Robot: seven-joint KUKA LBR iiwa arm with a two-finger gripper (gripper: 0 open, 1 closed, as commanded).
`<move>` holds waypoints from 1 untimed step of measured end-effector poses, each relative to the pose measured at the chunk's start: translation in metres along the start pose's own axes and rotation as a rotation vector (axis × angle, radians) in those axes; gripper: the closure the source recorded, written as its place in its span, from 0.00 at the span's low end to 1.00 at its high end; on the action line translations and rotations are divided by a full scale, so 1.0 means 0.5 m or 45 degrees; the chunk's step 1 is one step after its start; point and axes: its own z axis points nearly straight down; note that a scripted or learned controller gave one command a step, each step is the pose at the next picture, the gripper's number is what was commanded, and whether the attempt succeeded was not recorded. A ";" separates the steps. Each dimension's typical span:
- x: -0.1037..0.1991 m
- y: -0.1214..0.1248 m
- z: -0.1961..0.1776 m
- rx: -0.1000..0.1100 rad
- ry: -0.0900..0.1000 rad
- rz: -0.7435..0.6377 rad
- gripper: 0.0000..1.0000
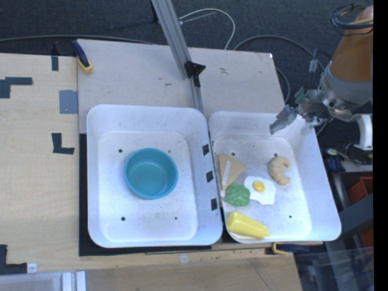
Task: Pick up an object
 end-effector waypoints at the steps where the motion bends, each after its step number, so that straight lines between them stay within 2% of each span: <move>1: 0.000 0.000 0.000 0.000 0.000 0.000 0.00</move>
